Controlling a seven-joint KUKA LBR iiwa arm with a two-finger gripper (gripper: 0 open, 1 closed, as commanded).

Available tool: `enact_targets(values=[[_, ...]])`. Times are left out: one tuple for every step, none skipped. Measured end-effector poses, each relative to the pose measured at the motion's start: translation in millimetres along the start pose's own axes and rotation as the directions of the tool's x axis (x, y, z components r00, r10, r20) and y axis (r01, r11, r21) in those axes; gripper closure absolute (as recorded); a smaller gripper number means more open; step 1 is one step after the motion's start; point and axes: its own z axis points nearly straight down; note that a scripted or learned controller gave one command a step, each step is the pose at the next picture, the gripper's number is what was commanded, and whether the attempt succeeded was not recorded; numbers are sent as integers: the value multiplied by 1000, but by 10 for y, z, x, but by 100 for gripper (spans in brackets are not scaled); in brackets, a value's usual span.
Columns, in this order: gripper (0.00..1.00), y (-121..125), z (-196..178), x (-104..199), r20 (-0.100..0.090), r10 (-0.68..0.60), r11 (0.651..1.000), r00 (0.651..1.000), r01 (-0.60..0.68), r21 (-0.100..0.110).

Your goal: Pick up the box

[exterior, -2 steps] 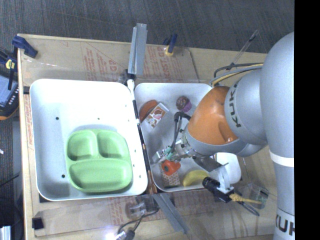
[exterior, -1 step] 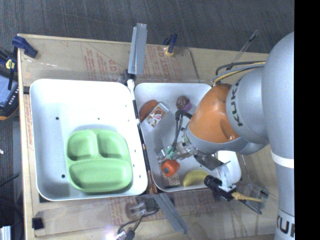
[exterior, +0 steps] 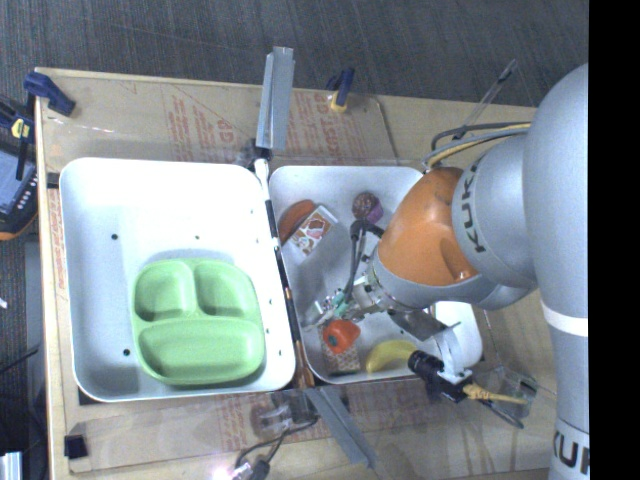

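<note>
The box [exterior: 312,230] is seen unlifted at eleven o'clock in the right bin [exterior: 300,183], while the gripper [exterior: 352,303] is lowered nearby, its grip state indiscernible.

Arm [exterior: 540,218]: grey, enters from the right side, bulky links covering the right part of the scene, bent down toward the near middle
Orange band [exterior: 425,233]: rounded section above the wrist, facing left, just right of centre
Wrist [exterior: 400,293]: grey, below the band, angled down and to the left
Gripper [exterior: 345,308]: at the arm's low left end, pointing left and near; thin metal parts show there, finger state too cluttered to read
Cables [exterior: 480,123]: loop off the arm's far side
</note>
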Motion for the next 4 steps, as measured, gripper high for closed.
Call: enact_targets(values=[[0, -182, -983, -589, -14, 71, 997, 997, -71, 4], [0, 629, -1152, -572, -13, 145, 989, 989, -145, 7], [0, 1163, -1479, -1183, -13, 108, 994, 994, -108, 5], [0, 1433, -1143, -919, -16, -2, 1000, 1000, 2, 6]])
